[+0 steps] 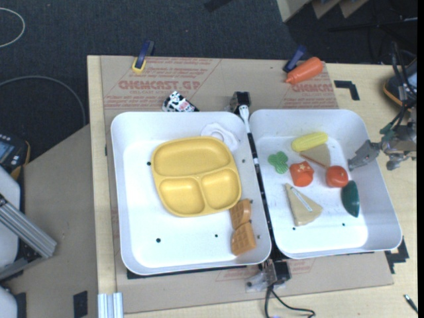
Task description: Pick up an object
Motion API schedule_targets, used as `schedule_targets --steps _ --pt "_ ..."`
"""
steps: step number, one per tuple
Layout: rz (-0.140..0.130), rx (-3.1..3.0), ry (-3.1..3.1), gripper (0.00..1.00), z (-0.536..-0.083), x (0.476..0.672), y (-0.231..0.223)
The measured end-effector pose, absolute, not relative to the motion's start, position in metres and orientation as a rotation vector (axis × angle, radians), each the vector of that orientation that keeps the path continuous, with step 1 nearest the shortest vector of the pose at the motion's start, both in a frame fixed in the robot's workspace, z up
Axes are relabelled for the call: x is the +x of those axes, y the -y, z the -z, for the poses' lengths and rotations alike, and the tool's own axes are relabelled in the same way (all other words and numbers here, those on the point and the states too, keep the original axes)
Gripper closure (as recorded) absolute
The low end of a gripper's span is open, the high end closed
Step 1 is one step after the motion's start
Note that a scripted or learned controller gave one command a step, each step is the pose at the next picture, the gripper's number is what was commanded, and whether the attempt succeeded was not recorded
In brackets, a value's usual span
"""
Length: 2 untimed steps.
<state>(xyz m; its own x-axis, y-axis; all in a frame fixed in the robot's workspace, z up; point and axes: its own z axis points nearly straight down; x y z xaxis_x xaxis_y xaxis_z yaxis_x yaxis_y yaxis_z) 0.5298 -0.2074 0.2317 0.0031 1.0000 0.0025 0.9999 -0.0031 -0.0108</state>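
Note:
The right bin [371, 227] holds several toy foods: a yellow corn cob [309, 141], a tan wedge [320, 156], a green leafy piece [279, 161], an orange-red tomato [302, 173], a red ball-like fruit [336, 176], a dark green vegetable [350, 199] and a pale sandwich wedge [303, 206]. My gripper [366, 154] reaches in from the right and hangs over that bin's right side, just up and right of the red fruit. Nothing shows in its grasp.
The left bin [132, 217] carries a yellow divided plate [195, 176], two brown waffle pieces [242, 228] and a white ring-like item [222, 135]. On the bench behind the bins lie an orange carrot [305, 70], a black-and-white toy [179, 103] and a yellow clamp [140, 58].

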Motion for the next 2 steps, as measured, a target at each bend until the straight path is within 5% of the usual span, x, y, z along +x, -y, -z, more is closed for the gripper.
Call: schedule_targets --steps 1,2 --pt "0.000 -2.222 2.222 0.00 -0.237 0.532 0.207" --pt "-0.004 -2.218 2.217 0.00 -0.192 0.535 0.213"
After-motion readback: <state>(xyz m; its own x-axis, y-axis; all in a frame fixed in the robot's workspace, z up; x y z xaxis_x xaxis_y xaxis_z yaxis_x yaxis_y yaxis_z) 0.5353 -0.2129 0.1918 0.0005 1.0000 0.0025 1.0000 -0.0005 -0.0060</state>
